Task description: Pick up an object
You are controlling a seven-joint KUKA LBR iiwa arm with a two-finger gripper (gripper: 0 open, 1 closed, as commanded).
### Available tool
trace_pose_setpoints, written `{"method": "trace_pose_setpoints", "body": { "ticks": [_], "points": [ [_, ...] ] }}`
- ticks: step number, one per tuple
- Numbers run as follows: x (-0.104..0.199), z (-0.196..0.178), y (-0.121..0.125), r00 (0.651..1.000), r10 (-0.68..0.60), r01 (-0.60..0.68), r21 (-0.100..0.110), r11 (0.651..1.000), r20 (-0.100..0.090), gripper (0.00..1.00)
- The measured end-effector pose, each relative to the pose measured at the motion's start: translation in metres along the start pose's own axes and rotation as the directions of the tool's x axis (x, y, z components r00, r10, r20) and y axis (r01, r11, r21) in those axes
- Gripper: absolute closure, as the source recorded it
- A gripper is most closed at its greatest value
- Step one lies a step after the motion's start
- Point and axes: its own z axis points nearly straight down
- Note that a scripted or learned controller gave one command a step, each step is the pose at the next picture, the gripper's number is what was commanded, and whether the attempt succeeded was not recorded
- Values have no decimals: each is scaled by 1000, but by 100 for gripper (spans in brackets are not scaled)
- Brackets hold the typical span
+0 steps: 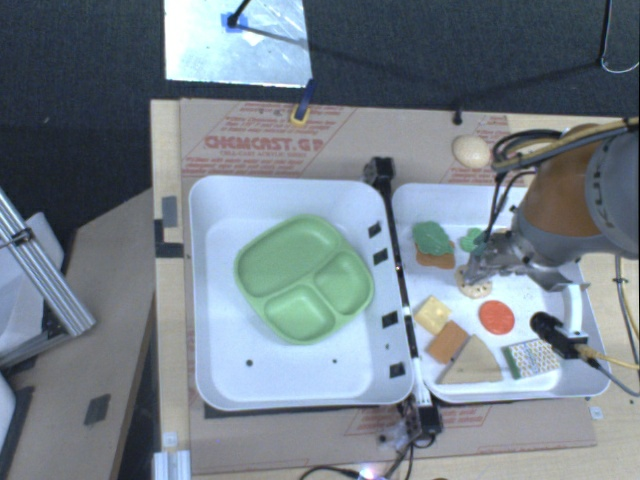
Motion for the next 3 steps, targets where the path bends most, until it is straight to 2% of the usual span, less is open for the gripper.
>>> {"method": "trace_pose_setpoints", "body": {
  "ticks": [1,2,3],
  "points": [
    [-5,-64,2,1000,-3,3,17,1000,-7,100],
    [-6,-118,5,1000,-4,4,17,1000,-7,100],
    [55,-121,21,1000,-10,10,20,1000,-11,100]
  ]
}}
